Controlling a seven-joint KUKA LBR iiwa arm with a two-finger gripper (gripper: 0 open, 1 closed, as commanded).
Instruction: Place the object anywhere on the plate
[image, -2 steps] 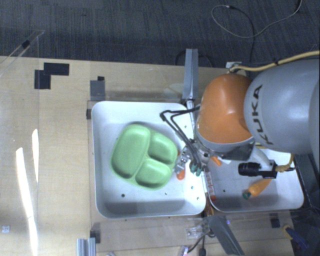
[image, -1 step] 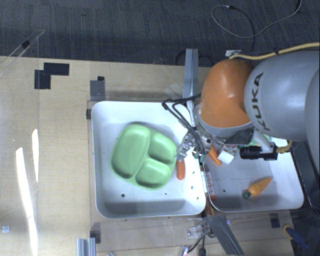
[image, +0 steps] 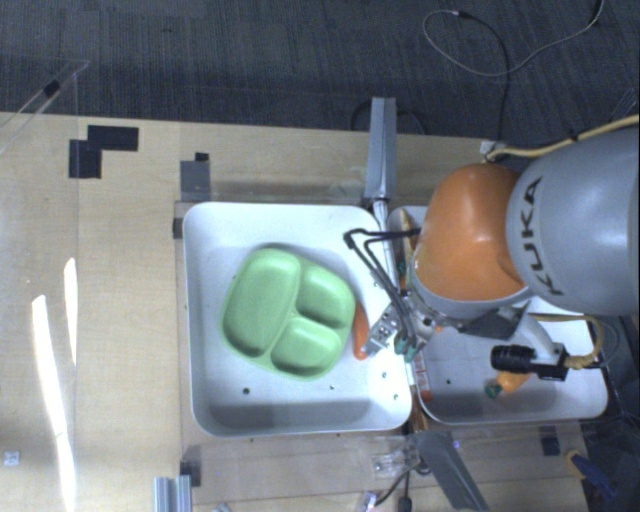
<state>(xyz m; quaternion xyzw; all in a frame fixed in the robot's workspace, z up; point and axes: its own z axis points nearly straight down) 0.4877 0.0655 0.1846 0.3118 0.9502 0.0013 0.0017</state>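
An orange, carrot-like object (image: 359, 334) lies in the left bin (image: 205, 330), pressed against the 3 o'clock edge of the green plate (image: 287, 312) and resting on the white bin floor rather than on the plate itself. Only a narrow strip of the orange object shows, running roughly upright in the view, with its lower tip just past the plate's rim. The gripper (image: 381, 338) hangs directly at the object's 3 o'clock side, its metal fingertips right beside or touching it; whether the fingers are spread or closed cannot be told from this angle, and no object is seen between them. The plate, a three-compartment dish with one long section at 9 o'clock and two smaller ones at 3 o'clock, sits tilted near the middle of the left bin. The grey KUKA arm (image: 580, 230), with its orange band (image: 468, 235) above the wrist, reaches in from 3 o'clock and covers much of the right bin (image: 520, 405). A black cable loop (image: 372, 245) runs from the wrist toward the gripper. In the right bin, at the arm's 6 o'clock, a small orange item (image: 510, 381) lies partly beneath a black cylindrical fitting (image: 522, 359).
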